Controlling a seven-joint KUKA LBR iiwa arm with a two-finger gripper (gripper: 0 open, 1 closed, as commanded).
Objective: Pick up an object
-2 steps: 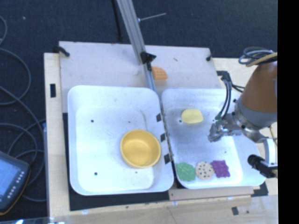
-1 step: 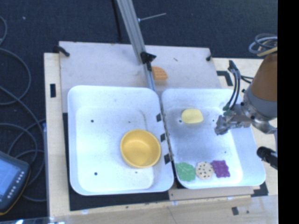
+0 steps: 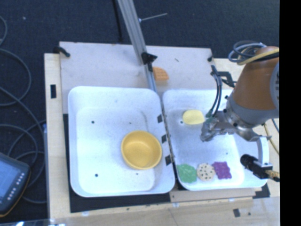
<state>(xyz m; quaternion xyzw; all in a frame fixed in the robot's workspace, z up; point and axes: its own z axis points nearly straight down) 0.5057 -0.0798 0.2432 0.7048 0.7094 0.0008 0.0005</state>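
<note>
A pale yellow lemon-shaped object (image 3: 192, 117) lies in the right bin (image 3: 188, 145), toward its back. Along that bin's front edge sit a green piece (image 3: 187, 172), a round spotted cookie (image 3: 205, 171) and a purple piece (image 3: 222, 169). A yellow bowl (image 3: 140, 149) rests in the left bin (image 3: 94, 140). My gripper (image 3: 207, 133) hangs over the middle of the right bin, just right of and below the lemon-shaped object, with nothing seen between its fingers.
An orange object (image 3: 160, 74) lies on the bench behind the bins. A slanted metal pole (image 3: 135, 32) rises from the divide between the bins. Cables (image 3: 217, 93) trail from the arm over the right bin's back.
</note>
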